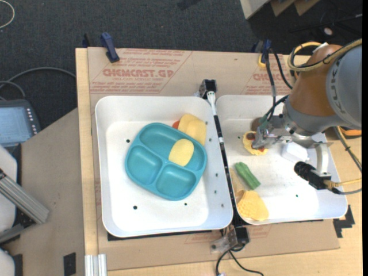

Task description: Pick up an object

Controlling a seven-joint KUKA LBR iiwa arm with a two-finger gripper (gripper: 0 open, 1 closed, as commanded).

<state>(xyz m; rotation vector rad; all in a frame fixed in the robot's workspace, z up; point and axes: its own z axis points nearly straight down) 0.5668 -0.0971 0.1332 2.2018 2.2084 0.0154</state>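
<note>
In the camera view, my fingers (263,138) are down in the right bin (322,211), on a small yellow and red object (253,143) near its left wall; I cannot tell if they are apart or together; a green piece (248,175) lies near.

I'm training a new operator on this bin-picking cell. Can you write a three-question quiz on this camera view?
1. True or false: the blue divided plate lies in the left bin.
2. Which thing lies between the green piece and the right bin's near rim? A) a red cup B) a yellow-orange piece C) a spoon
3. Fill in: the gripper is over a small ______ object at the right bin's far-left part.

Key: 1 true. 2 B, the yellow-orange piece. 3 yellow, the small yellow object.
</note>
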